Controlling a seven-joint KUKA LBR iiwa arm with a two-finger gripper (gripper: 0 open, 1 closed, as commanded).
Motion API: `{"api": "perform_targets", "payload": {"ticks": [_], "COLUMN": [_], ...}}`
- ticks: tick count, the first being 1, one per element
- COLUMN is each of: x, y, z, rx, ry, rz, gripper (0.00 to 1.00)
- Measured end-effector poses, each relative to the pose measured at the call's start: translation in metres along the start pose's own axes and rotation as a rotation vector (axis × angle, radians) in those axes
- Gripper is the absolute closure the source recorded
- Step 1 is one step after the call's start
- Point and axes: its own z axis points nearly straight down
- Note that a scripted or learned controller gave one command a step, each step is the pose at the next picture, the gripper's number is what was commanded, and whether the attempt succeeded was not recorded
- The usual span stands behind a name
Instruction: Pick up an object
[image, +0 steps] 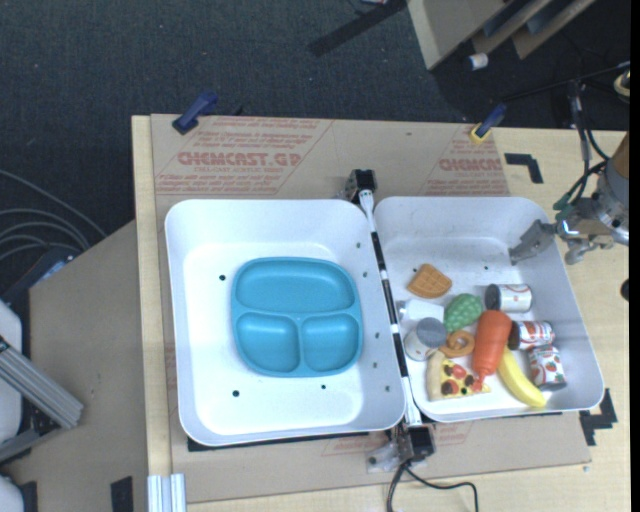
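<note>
The right bin (470, 225) holds a pile of toy food in its near half. There is an orange carrot (490, 340), a yellow banana (522, 382), a green broccoli piece (462, 311), a tan waffle (430, 281), a pizza slice (455, 378) and a grey disc (430, 330). Three small red-and-white cans (515, 297) (535, 333) (546, 368) lie along the bin's right side. My gripper (553, 243) hovers over the bin's far right rim, open, with nothing between its fingers. It is up and to the right of the pile, apart from every object.
The left bin (200, 240) carries a blue divided plate (296, 315) in its middle. Both bins rest on a cardboard sheet (250, 150) held by clamps. Cables (30, 230) lie on the floor at the left.
</note>
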Motion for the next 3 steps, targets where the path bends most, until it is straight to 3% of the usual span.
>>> {"api": "perform_targets", "payload": {"ticks": [1,2,3], "x": [0.030,0.085,0.121], "y": [0.044,0.070,0.011], "z": [0.112,0.112,0.112], "rx": [0.000,-0.002,0.002], "ry": [0.000,-0.001,0.000], "rz": [-0.001,-0.001,0.000], "gripper": [0.00,0.00,0.00]}}
